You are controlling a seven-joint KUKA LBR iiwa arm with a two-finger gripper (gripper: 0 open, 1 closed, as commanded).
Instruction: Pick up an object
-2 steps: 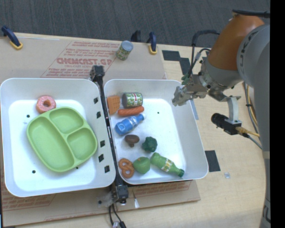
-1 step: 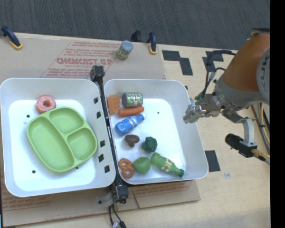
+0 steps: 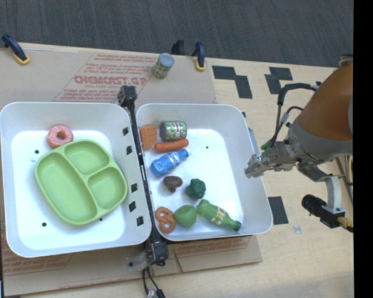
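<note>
The gripper (image 3: 256, 166) hangs over the right bin's (image 3: 235, 118) right edge; whether its jaws are spread or pressed together, I cannot tell. Inside that bin lie a blue bottle (image 3: 168, 162), a carrot (image 3: 171, 145) and a green bottle (image 3: 218, 216) near its front right corner.

Red print legible on the cardboard sheet (image 3: 105, 79) lying under the bins, above the left bin: "CHEMCAST GP" in large outlined capitals, the last letters partly cut off by the black clamp. Several smaller red lines above and below that word, too fine to read. Label visible on the green can (image 3: 173, 130) in the right bin; lettering too small to make out. Label on the small jar (image 3: 163, 66) on the cardboard likewise unreadable. Yellow label on the green bottle (image 3: 218, 216), no text resolvable.
</note>
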